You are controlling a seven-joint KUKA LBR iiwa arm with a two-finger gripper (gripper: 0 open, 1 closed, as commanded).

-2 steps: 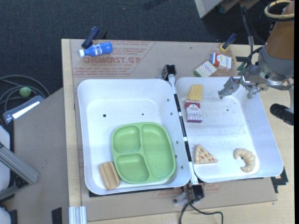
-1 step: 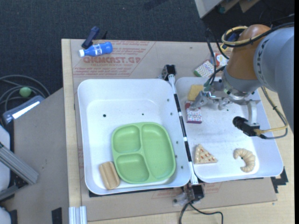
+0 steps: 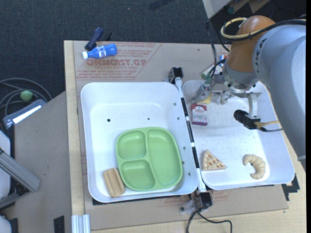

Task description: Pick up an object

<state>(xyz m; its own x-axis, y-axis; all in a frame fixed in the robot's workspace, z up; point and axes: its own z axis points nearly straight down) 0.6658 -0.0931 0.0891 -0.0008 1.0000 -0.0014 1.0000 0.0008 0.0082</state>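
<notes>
Here, nearest the camera, a croissant lies at five o'clock in the right bin, a pizza slice beside it; farther back, the end effector hovers just above a small maroon packet, its grip impossible to tell.

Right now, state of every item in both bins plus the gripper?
Green three-compartment plastic plate: flat in left bin, compartments bare.
Tan ridged bread-like block: lying in left bin, against the plate's lower left edge.
Small maroon carton: upright in right bin by the divider, just below the gripper.
Triangular pizza-slice toy: lying flat, right bin.
Beige croissant toy: lying flat, right bin.
Gripper: low over right bin's far end, holding nothing visible.
</notes>
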